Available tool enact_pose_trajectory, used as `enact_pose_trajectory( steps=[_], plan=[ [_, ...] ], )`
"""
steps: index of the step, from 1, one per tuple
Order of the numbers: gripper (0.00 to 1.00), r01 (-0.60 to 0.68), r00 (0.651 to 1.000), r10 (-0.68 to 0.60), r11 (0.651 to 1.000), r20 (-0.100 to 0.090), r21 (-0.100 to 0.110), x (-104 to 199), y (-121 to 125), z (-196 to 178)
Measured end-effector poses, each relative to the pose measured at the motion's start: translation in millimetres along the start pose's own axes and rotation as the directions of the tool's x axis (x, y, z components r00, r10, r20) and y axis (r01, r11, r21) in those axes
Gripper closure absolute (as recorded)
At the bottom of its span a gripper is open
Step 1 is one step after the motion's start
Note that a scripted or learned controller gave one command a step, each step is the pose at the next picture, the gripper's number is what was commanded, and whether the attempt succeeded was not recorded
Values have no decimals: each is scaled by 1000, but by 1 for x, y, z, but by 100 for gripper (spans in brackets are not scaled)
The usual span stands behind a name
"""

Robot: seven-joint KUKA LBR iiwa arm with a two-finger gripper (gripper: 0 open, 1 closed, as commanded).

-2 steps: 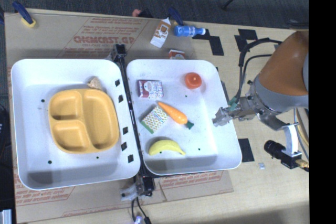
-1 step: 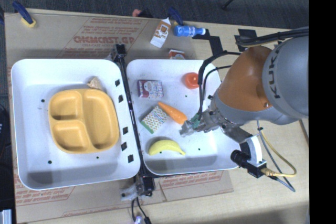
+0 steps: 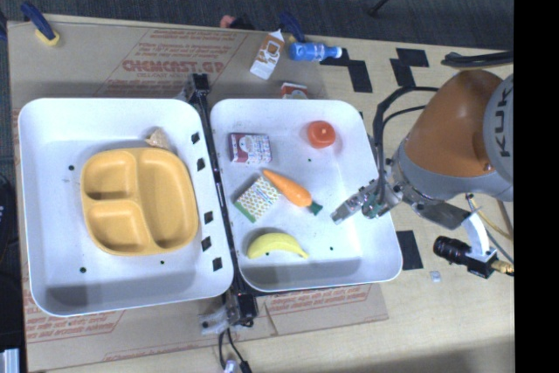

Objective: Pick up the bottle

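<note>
While the grey arm with its orange band reaches in from three o'clock, its two-finger gripper sits low over the right-hand shallow white plastic bin, near that bin's three o'clock wall. The fingers appear parted, with nothing seen between them; white bin floor shows beneath the tips.

The small blue plastic bottle lies on its side on the bench outside both bins, beyond the right bin's twelve o'clock rim, well apart from the gripper. Just beside it, at its nine o'clock, lies a small white and brown carton.

Contents of the right bin: a small orange round cap-like item toward twelve o'clock; a dark red rectangular packet toward ten o'clock; an orange toy carrot with a green tip near the centre, lying diagonally; a speckled pale square packet touching the carrot at its nine o'clock side; a yellow toy banana toward six o'clock. The carrot's green tip is the item nearest the gripper, at the gripper's nine o'clock, not touching.

The left-hand shallow white plastic bin holds a yellow three-compartment plastic tray, with a small tan object at the tray's twelve o'clock edge.
</note>
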State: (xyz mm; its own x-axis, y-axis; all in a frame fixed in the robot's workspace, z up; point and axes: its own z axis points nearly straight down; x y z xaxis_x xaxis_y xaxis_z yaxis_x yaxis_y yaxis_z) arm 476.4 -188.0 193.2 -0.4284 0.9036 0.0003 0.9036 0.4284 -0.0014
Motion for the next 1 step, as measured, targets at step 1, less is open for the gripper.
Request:
enact_pose_trajectory(
  steps=[1],
  plan=[
    [100,59,998,-59,998,1,-1,-21,-10,5]
  ],
)
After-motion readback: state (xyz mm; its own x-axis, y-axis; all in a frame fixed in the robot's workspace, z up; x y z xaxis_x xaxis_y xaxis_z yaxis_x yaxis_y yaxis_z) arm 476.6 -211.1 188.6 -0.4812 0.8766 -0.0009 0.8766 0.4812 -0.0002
